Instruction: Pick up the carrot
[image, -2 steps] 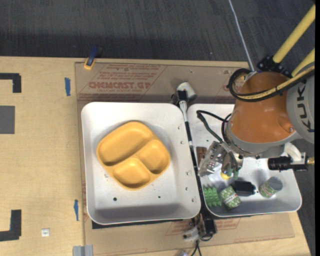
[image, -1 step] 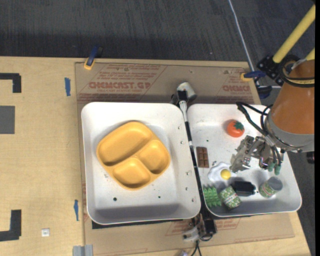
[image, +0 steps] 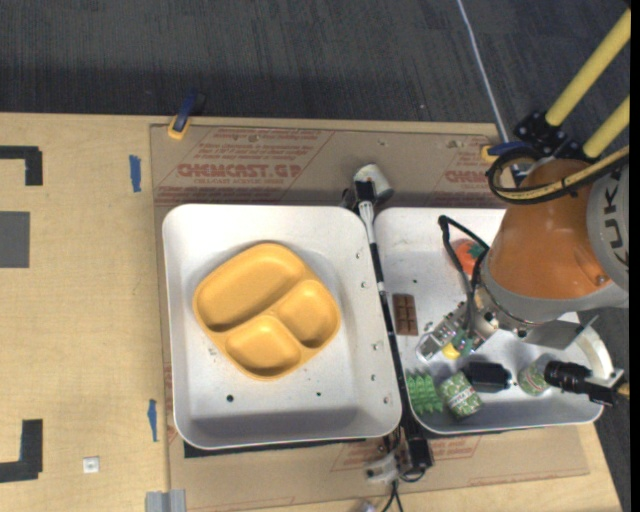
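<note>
The carrot (image: 463, 254) shows as a small orange piece in the upper left part of the right bin (image: 420, 235), mostly hidden under the arm's orange band. My gripper (image: 447, 339) hangs low over the middle of that bin, below and slightly left of the carrot and apart from it. A small yellow-green bit sits right at its tip; I cannot tell whether it is held.
The left bin (image: 190, 250) holds a yellow divided plate (image: 266, 308). In the right bin lie a brown bar (image: 405, 313), a green spiky toy (image: 424, 391), a green-and-white can (image: 462, 396), a black piece (image: 488, 376) and a small bottle (image: 534, 380). A black cable (image: 371, 225) runs between the bins.
</note>
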